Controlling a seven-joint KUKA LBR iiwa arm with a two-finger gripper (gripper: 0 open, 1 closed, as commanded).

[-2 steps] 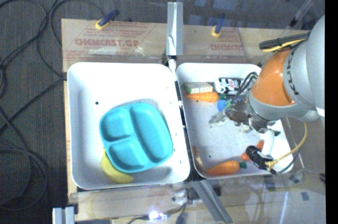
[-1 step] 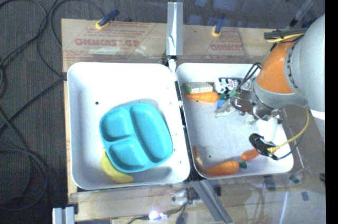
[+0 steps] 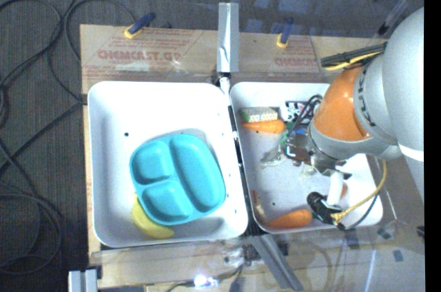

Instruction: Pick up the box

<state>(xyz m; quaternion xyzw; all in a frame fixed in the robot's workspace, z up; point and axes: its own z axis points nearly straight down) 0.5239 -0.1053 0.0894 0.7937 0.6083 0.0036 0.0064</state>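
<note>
The box (image 3: 259, 113) is small and dark with pale print. It lies against the far wall of the right bin (image 3: 242, 167), with an orange carrot (image 3: 264, 125) just in front of it. My gripper (image 3: 293, 146) hangs low over the middle of that bin, to the right of the box and a little nearer the camera. The orange wrist band and grey arm above it cover the bin's right half. I see nothing held in the gripper.
A second carrot (image 3: 290, 218) lies by the right bin's near wall. In the left bin (image 3: 103, 146), a blue divided plate (image 3: 178, 178) rests on a yellow object (image 3: 147, 224). A metal post (image 3: 227, 43) stands behind the wall between the bins.
</note>
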